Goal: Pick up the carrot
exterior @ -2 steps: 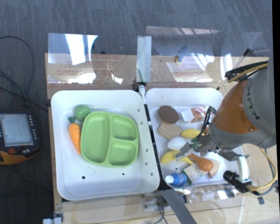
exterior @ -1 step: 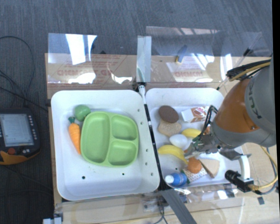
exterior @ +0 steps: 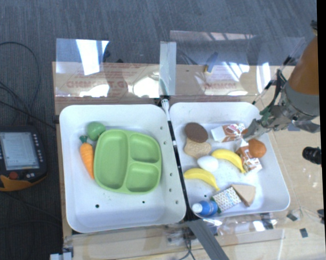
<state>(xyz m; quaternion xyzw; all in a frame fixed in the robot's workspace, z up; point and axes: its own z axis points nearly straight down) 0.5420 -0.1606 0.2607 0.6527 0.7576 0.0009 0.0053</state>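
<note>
We log the table [exterior: 294, 223], wooden, w/ two white bins. Left bin [exterior: 75, 210]: green divided plate [exterior: 128, 161] at centre. Carrot [exterior: 87, 159] lies along the plate's left rim, touching it, near the bin's left wall; green veg [exterior: 95, 129] just above it, toward the far-left corner. Right bin [exterior: 274, 195]: two bananas [exterior: 228, 157], brown cookie [exterior: 196, 132], white egg [exterior: 208, 163], orange fruit [exterior: 256, 148], blue bottle [exterior: 207, 208] at near edge, wedge [exterior: 245, 193]. Arm enters at the table's right edge; claw [exterior: 255, 129] hangs over the right bin's far-right part, above the orange fruit. Open or closed: we cannot tell. It is well apart from the carrot.
</note>
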